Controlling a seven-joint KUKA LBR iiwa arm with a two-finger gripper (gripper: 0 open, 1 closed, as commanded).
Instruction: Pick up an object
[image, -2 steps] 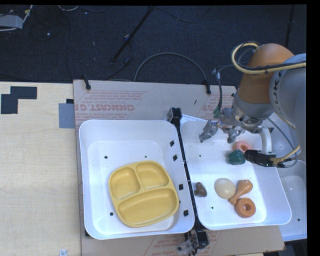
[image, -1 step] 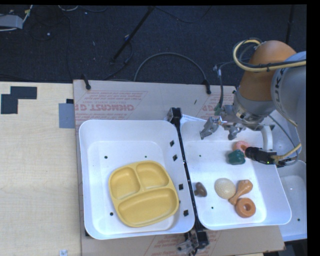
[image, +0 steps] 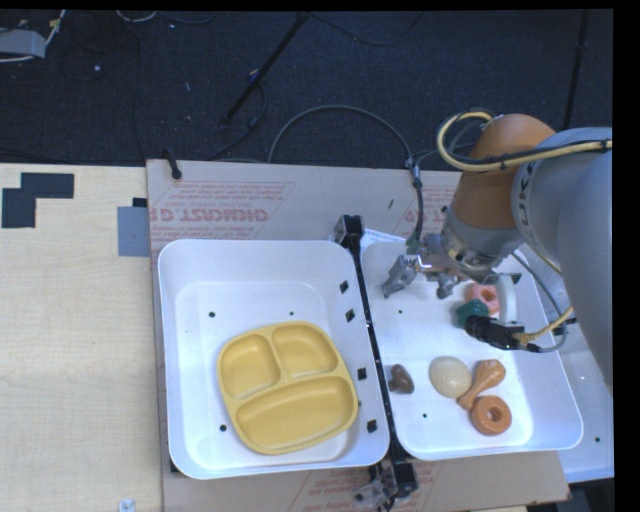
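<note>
The right bin (image: 560, 400) holds several small items. A brown lump (image: 400, 379) lies near its left wall. Beside it are a cream egg-shaped piece (image: 449, 376), an orange drumstick shape (image: 484, 379) and an orange ring (image: 491, 414). Further back, a pink ring (image: 487, 297) and a teal piece (image: 470, 314) sit close under the arm. My gripper (image: 420, 282) hangs over the back left part of this bin, open, with its fingers spread and nothing between them. It is left of the pink ring and apart from it.
The left bin (image: 190, 300) carries a yellow divided plate (image: 288, 385). A black divider (image: 365, 330) runs between the two bins. A dark cable piece (image: 500, 335) trails from the arm over the right bin's back right area.
</note>
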